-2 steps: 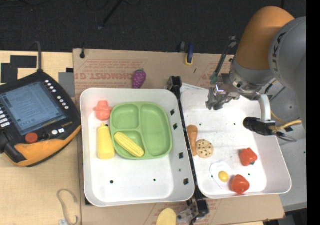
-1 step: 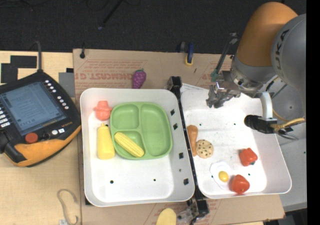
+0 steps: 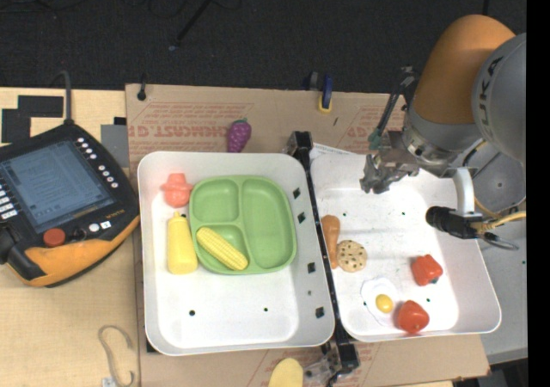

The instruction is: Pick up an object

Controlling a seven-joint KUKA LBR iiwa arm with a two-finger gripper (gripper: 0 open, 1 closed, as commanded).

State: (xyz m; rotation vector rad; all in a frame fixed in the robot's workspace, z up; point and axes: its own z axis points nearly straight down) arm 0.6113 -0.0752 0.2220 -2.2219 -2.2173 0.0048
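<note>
a yellow lemon lay nearest, outside the bins' front edge. the gripper hung over the right bin, near its back wall, with nothing visible between its fingers; how wide they stood i could not tell. nothing seemed picked yet. the cookie, fried egg and two red peppers lay toward the front, with bare floor between them and the gripper.
</note>
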